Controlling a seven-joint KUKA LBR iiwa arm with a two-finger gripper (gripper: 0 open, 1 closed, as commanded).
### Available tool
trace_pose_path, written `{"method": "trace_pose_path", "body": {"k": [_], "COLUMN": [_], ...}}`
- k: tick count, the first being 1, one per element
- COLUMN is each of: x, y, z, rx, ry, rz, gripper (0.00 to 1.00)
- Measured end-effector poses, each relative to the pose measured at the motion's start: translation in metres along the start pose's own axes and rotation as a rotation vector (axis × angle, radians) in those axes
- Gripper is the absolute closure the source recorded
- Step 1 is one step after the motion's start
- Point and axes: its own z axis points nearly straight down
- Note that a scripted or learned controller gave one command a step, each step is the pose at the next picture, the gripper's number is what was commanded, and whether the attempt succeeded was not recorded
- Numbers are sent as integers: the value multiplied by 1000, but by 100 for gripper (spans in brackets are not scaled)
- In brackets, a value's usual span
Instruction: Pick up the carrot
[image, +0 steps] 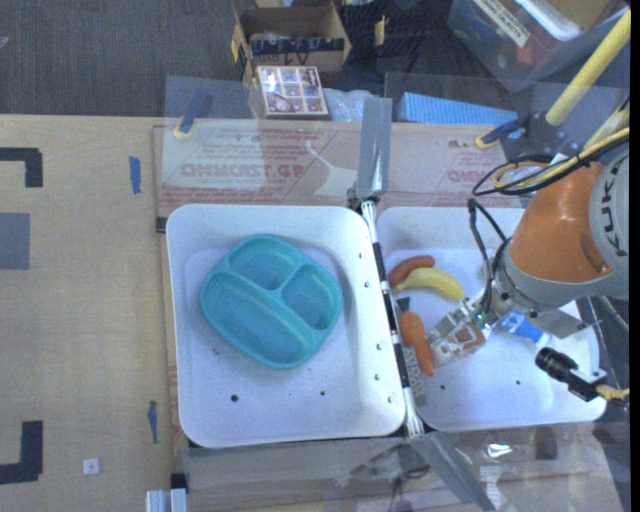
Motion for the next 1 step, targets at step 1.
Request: {"method": "trace_pose_path", "body": {"k": [1], "x": [0], "y": [1], "z": [0], "rx": [-2], "ry": [-2], "rz": [-71], "gripper": [0]}}
